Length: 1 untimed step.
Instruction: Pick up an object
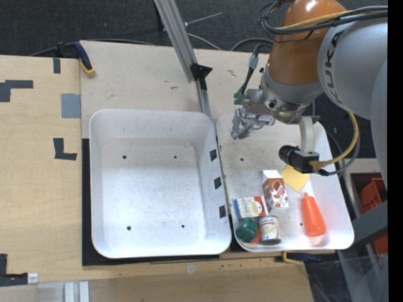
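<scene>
My gripper (242, 128) hangs over the far left part of the right bin (334, 231), well above the objects. Nothing shows between its fingers. The objects lie clustered at the bin's near end: a yellow block (295, 178), a small red-and-white carton (275, 194), an orange bottle-shaped toy (312, 215), a flat printed packet (250, 206), a small can (269, 229) and a green round item (247, 229). All of them sit nearer to the camera than the gripper.
The left bin (107, 187) stands beside the right one, and their rims meet at a ridge with black clips (217, 182). A metal pole (179, 36) slants up from behind the bins. Black cables and a connector (296, 158) hang off the wrist.
</scene>
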{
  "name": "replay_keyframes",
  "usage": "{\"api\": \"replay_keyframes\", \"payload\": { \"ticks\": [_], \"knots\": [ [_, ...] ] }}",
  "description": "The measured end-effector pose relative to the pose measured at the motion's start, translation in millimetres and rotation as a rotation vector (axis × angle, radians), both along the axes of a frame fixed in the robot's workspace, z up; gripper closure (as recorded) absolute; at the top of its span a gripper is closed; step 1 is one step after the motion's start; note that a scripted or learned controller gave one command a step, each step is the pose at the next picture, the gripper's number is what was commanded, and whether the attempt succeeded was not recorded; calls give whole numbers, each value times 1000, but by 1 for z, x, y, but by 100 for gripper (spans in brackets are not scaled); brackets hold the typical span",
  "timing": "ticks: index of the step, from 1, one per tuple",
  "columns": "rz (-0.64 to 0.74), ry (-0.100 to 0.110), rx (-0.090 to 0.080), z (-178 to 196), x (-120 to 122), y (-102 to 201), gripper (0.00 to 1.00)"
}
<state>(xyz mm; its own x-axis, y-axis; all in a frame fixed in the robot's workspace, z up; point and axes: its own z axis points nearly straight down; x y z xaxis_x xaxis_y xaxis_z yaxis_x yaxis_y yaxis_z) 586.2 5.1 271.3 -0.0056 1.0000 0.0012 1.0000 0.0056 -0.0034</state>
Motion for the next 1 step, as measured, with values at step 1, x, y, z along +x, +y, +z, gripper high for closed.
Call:
{"api": "replay_keyframes", "payload": {
  "ticks": [1],
  "knots": [
    [1,1,0,-4,-30,50,100]
  ]
}}
